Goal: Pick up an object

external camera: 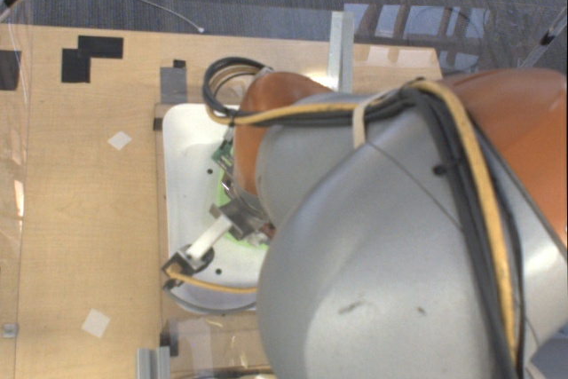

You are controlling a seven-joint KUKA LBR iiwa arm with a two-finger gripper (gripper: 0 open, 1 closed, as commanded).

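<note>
The arm's grey and orange body (390, 226) covers most of the right side. My gripper (234, 210) hangs low inside the left white bin (185, 182), near its right half. A green thing (223, 157) peeks out beside the wrist, and another green patch (238, 238) lies on the bin floor just under the gripper. The arm hides most of both green things, so I cannot tell their shape or whether they are one object. Nothing shows as held.
A loop of black cable (232, 77) lies at the bin's far edge. The pale wooden bench (80, 217) stretches to the left, with black markers (90, 57) at its back. A transparent wall (18, 58) stands along the left.
</note>
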